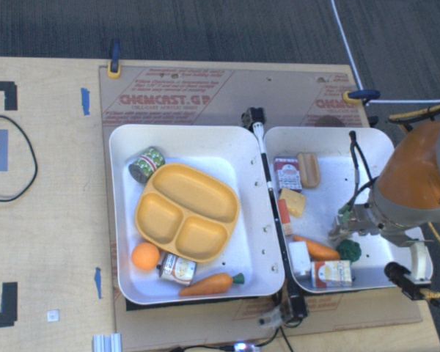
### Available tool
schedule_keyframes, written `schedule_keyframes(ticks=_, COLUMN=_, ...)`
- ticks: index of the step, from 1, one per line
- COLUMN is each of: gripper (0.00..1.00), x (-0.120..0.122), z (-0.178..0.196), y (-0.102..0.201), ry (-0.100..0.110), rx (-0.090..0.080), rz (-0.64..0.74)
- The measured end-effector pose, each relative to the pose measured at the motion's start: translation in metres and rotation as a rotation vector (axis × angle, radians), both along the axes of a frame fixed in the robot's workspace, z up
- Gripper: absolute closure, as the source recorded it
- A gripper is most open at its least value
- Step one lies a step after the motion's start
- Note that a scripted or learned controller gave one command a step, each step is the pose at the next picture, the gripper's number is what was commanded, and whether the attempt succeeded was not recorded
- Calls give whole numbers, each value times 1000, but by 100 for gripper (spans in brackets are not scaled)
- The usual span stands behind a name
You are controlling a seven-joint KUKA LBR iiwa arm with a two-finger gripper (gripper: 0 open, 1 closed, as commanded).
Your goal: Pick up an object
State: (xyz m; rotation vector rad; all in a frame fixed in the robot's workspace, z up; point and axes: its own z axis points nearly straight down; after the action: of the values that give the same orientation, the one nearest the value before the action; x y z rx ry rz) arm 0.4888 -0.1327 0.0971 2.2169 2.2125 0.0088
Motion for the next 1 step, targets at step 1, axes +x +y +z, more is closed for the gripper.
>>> schedule_keyframes(ticks=1, gripper=100, x=-2, z=59, y=-85, ry=8, rx=0, rz=0)
